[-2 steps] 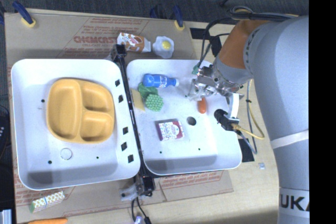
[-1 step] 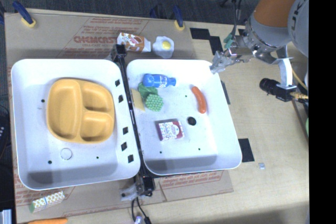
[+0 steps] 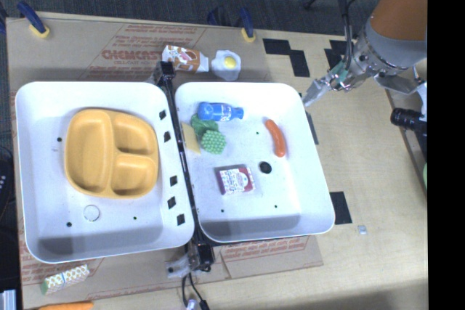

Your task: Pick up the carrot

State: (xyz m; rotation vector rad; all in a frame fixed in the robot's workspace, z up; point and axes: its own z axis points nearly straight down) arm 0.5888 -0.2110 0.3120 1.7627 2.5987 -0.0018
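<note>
Carrot (image 3: 275, 137) lies in right bin (image 3: 312, 185), near its right wall. Hand (image 3: 320, 89) hovers just outside the bin's upper right corner, holding nothing; finger spread cannot be told.

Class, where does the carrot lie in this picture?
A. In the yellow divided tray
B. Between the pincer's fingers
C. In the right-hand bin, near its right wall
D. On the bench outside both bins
C: the carrot lies on the floor of the right bin, near its right wall.

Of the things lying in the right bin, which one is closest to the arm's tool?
The slim orange carrot, lying near the bin's right side. The blue bottle, green knobbly piece and dark red packet all sit farther left of the tool.
</note>
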